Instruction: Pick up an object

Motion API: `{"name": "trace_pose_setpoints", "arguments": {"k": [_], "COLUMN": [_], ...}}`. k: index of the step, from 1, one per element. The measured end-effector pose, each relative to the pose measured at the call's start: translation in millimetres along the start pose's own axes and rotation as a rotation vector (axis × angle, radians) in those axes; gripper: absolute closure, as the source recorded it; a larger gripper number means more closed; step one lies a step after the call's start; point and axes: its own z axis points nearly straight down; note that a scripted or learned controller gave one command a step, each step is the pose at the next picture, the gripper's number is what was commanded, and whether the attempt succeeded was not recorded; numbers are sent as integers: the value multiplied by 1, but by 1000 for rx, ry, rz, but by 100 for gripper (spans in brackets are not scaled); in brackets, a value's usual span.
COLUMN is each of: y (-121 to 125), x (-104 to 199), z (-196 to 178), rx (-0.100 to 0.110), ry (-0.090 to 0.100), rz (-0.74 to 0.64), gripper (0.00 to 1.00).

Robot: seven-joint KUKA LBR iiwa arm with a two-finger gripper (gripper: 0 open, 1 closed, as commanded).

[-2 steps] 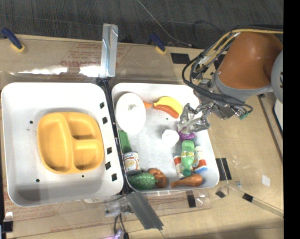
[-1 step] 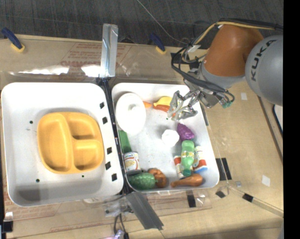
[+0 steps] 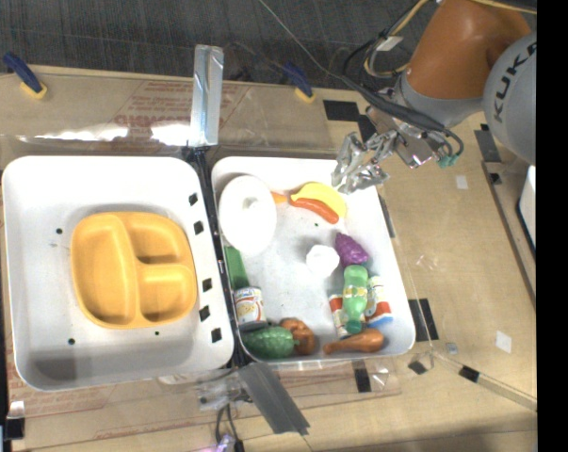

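Observation:
My gripper (image 3: pixel 357 170) hangs over the far right corner of the right bin (image 3: pixel 403 301), just above and to the right of a yellow and orange toy (image 3: pixel 319 201). Nothing shows between its metal fingers (image 3: pixel 348 164). The bin holds a white round lid (image 3: pixel 247 212), a small white cup (image 3: pixel 322 257), a purple toy (image 3: pixel 351 250), a green bottle (image 3: pixel 357 293), a small can (image 3: pixel 249 304), a green vegetable toy (image 3: pixel 268 341) and an orange carrot-like toy (image 3: pixel 357 343).
The left bin (image 3: pixel 29 196) holds a yellow divided tray (image 3: pixel 133 267). A metal strip (image 3: pixel 207 97) stands up at the back between the bins. Blue clamps (image 3: pixel 27 75) sit along the bench's far edge. Bare bench (image 3: pixel 453 252) lies right of the bins.

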Motion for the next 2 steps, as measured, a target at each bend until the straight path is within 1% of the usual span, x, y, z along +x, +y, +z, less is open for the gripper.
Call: {"name": "trace_pose_setpoints", "arguments": {"k": [2], "y": [0], "x": [-3], "z": [-21], "rx": [4], "ry": [-6], "rz": [-4], "gripper": [100]}}
